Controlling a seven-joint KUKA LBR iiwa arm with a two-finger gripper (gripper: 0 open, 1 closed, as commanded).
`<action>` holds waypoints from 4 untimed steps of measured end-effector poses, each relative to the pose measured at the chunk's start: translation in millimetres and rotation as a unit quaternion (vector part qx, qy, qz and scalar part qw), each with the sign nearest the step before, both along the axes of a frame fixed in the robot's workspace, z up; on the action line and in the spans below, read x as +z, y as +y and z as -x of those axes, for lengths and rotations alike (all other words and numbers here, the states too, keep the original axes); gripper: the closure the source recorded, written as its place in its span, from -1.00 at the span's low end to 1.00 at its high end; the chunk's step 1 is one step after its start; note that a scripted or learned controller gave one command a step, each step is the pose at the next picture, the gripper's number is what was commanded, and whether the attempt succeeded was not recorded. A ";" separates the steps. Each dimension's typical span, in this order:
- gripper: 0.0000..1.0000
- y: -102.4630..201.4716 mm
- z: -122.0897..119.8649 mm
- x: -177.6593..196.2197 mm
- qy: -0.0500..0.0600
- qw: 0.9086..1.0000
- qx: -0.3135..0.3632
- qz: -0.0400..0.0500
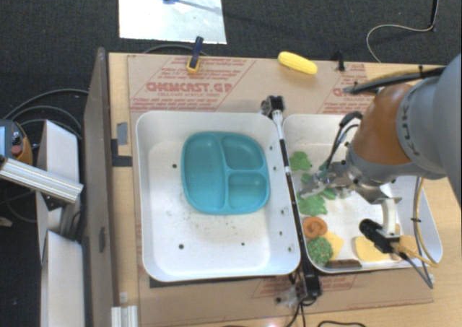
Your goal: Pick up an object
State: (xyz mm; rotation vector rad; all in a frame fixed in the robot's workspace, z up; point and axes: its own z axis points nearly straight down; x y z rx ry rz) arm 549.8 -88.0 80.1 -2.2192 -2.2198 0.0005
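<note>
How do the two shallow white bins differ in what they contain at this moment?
The left white bin holds one thing, a teal divided plate lying flat near its middle. The right white bin holds several small pieces: green ones, an orange ring and a yellow piece. The arm's gripper is over the right bin. Both are shallow, white and side by side.

Fixed overhead view (slanted) of both bins (216,264).

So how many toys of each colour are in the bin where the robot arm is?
Green: 3, one upper, one middle, one lower
Orange: 1, ring-shaped
Yellow: 1, wedge
Total: 5 that I can see; the arm may hide more.
</note>
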 end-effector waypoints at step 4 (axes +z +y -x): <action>1.00 49.7 -50.2 110.5 -0.007 1.000 0.005 0.000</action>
